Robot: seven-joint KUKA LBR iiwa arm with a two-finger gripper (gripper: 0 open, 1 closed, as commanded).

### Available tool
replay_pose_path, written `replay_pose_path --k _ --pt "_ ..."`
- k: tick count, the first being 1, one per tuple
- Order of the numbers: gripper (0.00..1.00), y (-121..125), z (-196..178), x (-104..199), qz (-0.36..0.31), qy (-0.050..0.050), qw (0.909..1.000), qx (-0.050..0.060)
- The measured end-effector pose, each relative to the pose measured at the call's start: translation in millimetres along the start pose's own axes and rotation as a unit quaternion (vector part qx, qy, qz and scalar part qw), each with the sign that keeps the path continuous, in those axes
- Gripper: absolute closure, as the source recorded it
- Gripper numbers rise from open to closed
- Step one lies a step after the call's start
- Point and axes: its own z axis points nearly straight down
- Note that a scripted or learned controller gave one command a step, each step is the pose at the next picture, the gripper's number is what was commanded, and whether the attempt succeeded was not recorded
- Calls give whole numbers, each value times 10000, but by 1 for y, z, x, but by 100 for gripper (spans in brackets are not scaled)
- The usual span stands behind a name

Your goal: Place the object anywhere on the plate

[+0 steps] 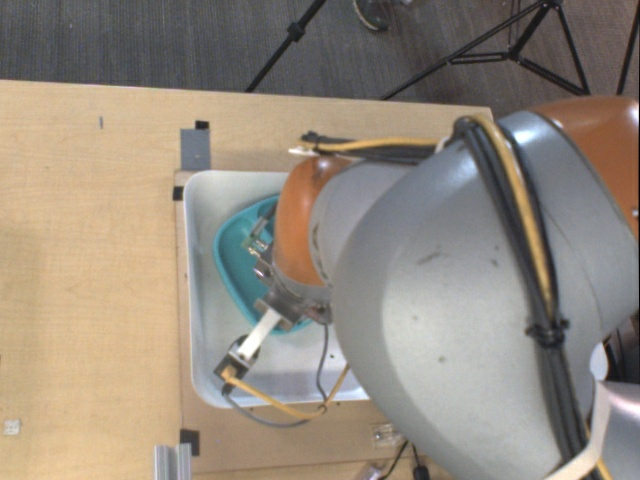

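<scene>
A pale wooden desk [90, 268] carries a shallow white bin [203, 308], seen from above at a slant. Inside the bin lies a teal plate [233, 258], set toward the bin's left wall and in its far half. The plate's left rim is just beside that wall, and a bare stretch of white bin floor lies between the plate and the bin's near wall. The left part of the plate is open to view; the rest lies under the robot.

The arm [450, 298] reaches in from the right, and its broad grey shell covers most of the right half of the scene. An orange band [296, 218] rings it above the wrist and sits over the plate's right side. Below the band the claw [262, 253] is over the plate, its metal parts showing against the teal near the plate's middle. The wrist hides the claw's tip, so it cannot be told whether the claw is open or closed, nor whether it has hold of anything. Whether it touches the plate or hangs above it cannot be told either. Where the object lies cannot be told from this angle.

A small grey block [195, 148] stands on the desk just beyond the bin's far left corner. Past the desk's far edge is a dark carpeted floor [150, 18], with the black legs of a stand [545, 13] spread across it.
</scene>
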Motion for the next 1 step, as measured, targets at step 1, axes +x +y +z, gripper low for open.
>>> replay_pose_path --k 1 --pt "100 1 -102 9 1597 -121 9871 33"
